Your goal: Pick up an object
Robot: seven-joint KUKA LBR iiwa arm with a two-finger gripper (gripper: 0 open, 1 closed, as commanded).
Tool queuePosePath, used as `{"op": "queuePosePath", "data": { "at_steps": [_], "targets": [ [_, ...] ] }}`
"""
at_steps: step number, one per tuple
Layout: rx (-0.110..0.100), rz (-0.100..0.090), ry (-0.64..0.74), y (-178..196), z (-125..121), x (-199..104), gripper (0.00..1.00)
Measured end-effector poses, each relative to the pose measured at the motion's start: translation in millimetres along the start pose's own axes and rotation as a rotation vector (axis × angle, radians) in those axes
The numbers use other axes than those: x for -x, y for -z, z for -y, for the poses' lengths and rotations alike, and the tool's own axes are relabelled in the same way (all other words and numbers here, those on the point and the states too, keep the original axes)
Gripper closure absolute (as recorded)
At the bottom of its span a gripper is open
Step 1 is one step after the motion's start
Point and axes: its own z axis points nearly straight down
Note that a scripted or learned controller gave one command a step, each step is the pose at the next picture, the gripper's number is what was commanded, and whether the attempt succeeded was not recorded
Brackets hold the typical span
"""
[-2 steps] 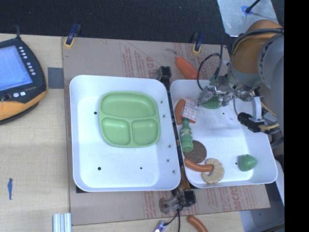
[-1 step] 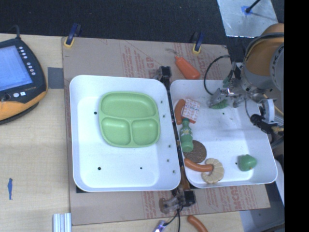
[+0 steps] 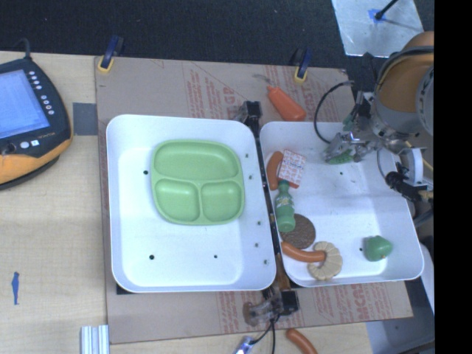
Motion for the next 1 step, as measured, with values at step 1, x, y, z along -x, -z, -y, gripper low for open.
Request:
{"op": "queuePosePath", "data": {
  "at_steps": [1],
  "targets": [
    [0.004, -0.001, -0.001, 66.7, 5.5, -39.5, 1.0]
  ]
}}
